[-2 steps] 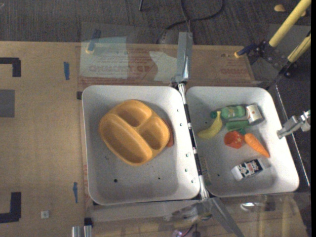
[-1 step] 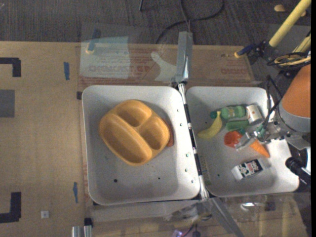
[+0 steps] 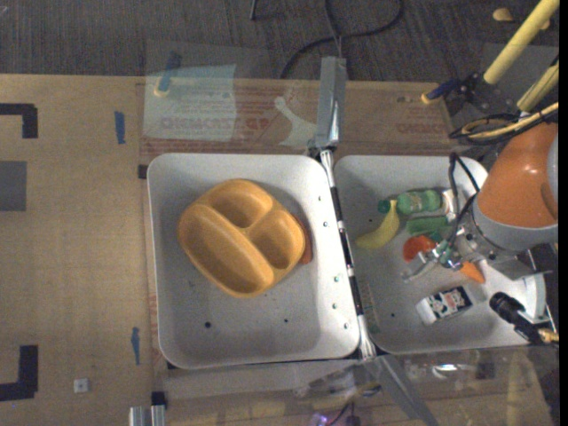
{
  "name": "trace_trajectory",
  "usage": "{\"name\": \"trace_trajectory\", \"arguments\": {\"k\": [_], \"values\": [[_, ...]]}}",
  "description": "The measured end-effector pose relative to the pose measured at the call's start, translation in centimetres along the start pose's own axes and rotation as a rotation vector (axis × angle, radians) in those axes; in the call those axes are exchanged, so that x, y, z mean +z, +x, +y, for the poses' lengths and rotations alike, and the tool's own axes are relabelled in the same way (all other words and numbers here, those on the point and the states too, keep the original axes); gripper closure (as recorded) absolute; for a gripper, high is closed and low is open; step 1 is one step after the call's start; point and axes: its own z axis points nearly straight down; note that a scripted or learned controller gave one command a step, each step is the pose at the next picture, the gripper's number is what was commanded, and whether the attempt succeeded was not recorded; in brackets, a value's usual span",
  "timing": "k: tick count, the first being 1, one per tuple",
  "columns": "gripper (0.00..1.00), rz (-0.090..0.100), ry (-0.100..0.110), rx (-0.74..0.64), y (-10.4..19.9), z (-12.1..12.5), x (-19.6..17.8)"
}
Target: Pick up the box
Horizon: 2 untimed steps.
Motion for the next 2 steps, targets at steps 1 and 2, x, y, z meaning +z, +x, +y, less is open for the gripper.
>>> {"name": "trace_trajectory", "arguments": {"k": [1, 2], "values": [[0.0, -0.007, -0.011, 0.3, 2.4, 6.4, 1.7], [0.0, -0.003, 0.0, 0.368, -0.7, 5.0, -21.4]]}}
